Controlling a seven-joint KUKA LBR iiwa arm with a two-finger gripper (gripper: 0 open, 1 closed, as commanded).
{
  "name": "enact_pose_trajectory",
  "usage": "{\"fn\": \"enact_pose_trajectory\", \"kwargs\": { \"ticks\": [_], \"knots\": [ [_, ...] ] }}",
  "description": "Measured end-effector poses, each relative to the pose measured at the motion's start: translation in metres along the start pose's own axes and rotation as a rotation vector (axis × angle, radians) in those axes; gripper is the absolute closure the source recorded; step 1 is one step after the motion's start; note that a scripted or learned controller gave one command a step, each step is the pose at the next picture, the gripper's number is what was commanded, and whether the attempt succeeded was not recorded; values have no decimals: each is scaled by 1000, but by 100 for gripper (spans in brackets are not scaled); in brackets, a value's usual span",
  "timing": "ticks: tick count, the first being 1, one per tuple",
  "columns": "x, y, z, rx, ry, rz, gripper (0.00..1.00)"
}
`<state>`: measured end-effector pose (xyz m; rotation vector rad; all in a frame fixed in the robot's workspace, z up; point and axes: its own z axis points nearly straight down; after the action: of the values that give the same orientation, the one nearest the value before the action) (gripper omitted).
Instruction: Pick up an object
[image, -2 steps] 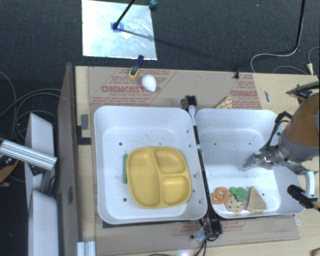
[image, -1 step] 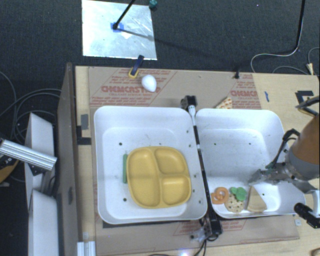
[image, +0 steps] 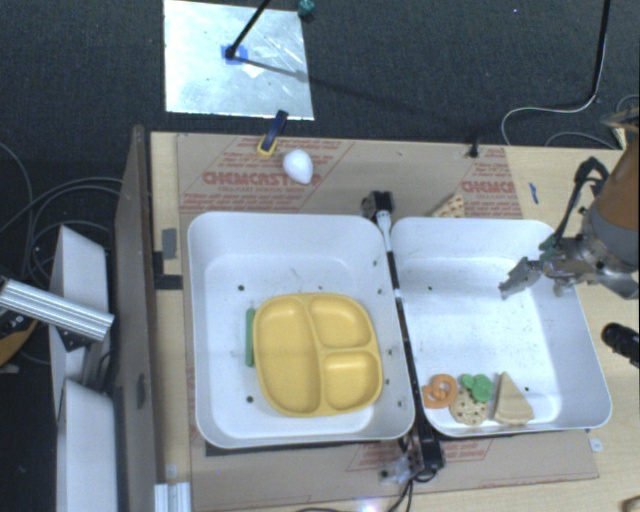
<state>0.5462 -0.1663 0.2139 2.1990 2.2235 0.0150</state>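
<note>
gripper over right bin, finger state impossible to tell; toy food cluster lying well apart at near edge.

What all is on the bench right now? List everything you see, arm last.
Bins: 2, white, side by side on the bench; left bin, right bin.
Divided plate: 1, yellow, three compartments, in the left bin.
Green strip: 1, green, in the left bin at the plate's left edge.
Toy foods: a cluster in the right bin's near corner: orange ring, green piece, speckled cookie, tan wedge.
White ball: 1, on the cardboard behind the left bin.
Yellow and blue tool: 1, beside the ball.
Gripper: 1, grey, over the right bin's far side, away from the toy foods.
</note>
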Motion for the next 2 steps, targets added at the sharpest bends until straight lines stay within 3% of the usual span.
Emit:
{"fn": "enact_pose_trajectory", "kwargs": {
  "ticks": [1, 2],
  "knots": [
    [21, 15, 92, 19, 5, 4, 0],
    [108, 96, 26, 3, 6, -4, 0]
  ]
}}
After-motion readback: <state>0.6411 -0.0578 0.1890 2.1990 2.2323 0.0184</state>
